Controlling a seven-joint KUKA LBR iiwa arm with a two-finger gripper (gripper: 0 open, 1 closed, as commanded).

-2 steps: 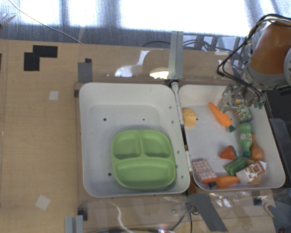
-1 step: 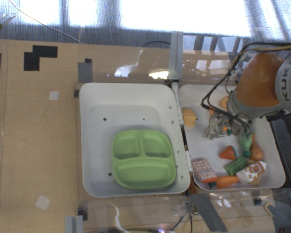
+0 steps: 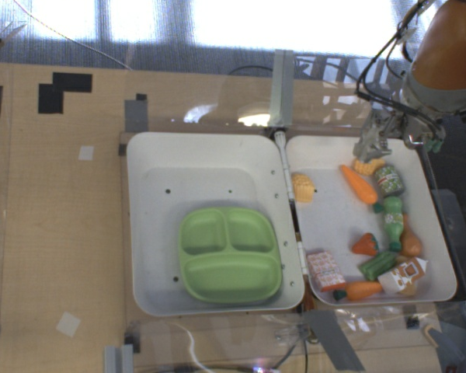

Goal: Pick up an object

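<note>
My gripper [image 3: 371, 148] hangs over the far end of the right bin [image 3: 443, 286], reaching in from the upper right. Directly below its tip lies a small yellow toy food [image 3: 367, 166], partly covered by it. An orange carrot [image 3: 359, 183] and a green can [image 3: 388, 180] lie just in front of that. A corn piece [image 3: 302, 186] rests against the bin's left wall. Nothing shows as held.
Nearer the front, the right bin holds a green bottle [image 3: 393, 222], a red pepper [image 3: 364, 245], a cucumber [image 3: 379, 265], a small carton [image 3: 406, 276], a pink packet [image 3: 325, 270] and another carrot [image 3: 363, 291]. A green divided plate [image 3: 230, 253] lies in the left bin [image 3: 140, 208].
</note>
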